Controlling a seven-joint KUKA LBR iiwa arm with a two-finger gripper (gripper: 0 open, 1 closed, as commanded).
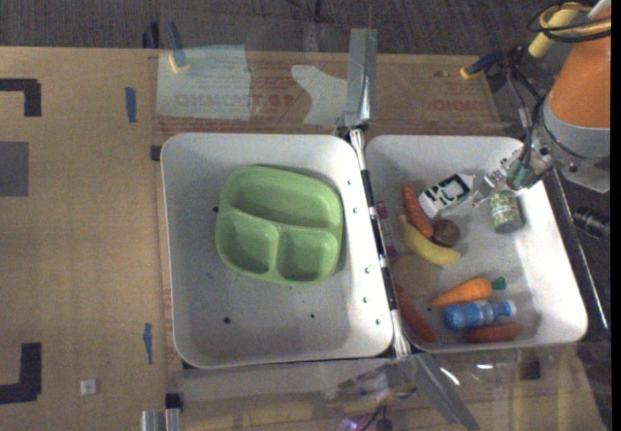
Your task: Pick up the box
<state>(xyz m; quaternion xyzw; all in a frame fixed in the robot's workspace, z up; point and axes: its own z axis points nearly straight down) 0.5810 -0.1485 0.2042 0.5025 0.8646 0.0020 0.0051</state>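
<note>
Wooden bench [87, 254] bearing two white bins.

The left bin [184, 254] and right bin [568, 293] sit side by side, touching along a metal strip [357, 89]. Left of the left bin lie blue tape bits [130, 104] and black corner marks [23, 97]; behind it, a clear sheet [209, 80].

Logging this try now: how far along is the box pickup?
Done: the arm has reached the right bin. In hand: the gripper sits by the can, just right of the box. Left: the box lies on the bin floor, ungrasped and unlifted.

Box [446, 192] in right bin [568, 283], left of can [505, 211].
</note>
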